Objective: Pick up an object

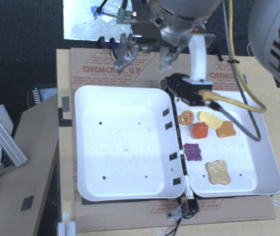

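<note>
My gripper (145,57) hangs high over the back edge of the bench, behind the two bins, with its two grey fingers (125,53) spread wide: open, nothing between them. In the right bin (263,168) lie several small toy foods: a brown pretzel (186,117), a yellow piece (209,118), a red piece (200,130), an orange piece (226,129), a purple grape bunch (193,151) and a tan cracker (218,172). All of them rest on the bin floor, well in front of and to the right of the gripper.
The left bin (88,132) sits beside the right one, sharing a middle wall with black clips (175,139). A black fitting with yellow and grey cables (233,104) overhangs the right bin's back corner. Both bins stand on cardboard (95,65).
</note>
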You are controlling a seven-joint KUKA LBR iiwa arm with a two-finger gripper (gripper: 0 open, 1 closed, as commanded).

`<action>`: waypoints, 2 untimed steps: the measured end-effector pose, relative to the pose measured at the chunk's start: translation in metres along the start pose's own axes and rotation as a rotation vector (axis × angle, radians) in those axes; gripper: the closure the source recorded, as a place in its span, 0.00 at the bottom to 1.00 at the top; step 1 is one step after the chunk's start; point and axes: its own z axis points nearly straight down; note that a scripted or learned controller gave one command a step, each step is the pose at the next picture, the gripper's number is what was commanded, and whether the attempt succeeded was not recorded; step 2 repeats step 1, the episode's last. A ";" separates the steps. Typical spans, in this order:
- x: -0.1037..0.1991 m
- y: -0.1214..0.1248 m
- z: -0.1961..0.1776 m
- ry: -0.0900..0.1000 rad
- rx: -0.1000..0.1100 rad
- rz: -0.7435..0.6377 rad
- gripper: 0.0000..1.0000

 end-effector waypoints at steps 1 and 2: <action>0.000 0.000 0.000 0.000 0.000 0.000 0.00; 0.000 0.000 0.000 0.000 0.000 0.000 0.00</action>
